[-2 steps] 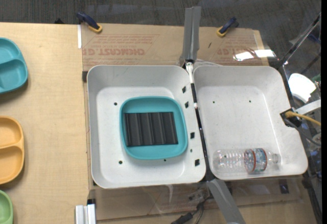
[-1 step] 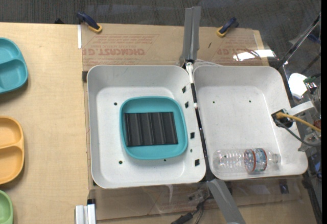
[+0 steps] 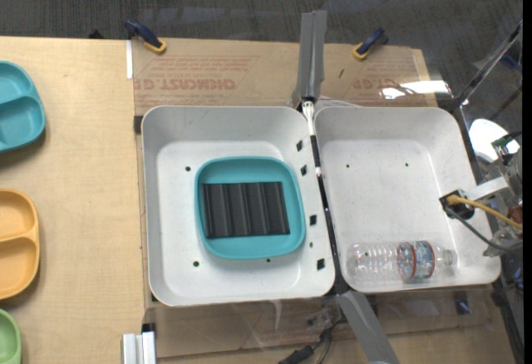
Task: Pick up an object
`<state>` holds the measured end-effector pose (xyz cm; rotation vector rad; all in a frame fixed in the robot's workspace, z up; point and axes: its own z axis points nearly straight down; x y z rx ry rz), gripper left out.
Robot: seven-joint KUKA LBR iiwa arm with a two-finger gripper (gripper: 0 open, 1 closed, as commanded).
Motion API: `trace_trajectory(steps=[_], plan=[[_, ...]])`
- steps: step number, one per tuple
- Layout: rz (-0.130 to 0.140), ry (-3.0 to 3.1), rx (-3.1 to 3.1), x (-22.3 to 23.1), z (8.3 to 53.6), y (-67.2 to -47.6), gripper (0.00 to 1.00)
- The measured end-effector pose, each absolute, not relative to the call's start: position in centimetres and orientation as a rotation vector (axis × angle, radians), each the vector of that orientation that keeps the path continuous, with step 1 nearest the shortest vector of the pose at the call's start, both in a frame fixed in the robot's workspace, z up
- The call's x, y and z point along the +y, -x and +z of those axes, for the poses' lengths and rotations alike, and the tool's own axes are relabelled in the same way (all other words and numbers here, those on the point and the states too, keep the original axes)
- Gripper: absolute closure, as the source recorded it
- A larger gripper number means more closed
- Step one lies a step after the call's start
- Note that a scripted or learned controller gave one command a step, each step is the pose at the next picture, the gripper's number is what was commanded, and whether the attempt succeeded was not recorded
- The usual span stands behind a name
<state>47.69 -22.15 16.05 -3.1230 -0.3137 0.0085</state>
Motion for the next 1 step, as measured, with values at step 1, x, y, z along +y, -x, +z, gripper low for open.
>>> trace_trajectory(steps=[1], plan=[[0.009, 3.116, -0.322, -21.83, 10.42, -50.17, 0.00]])
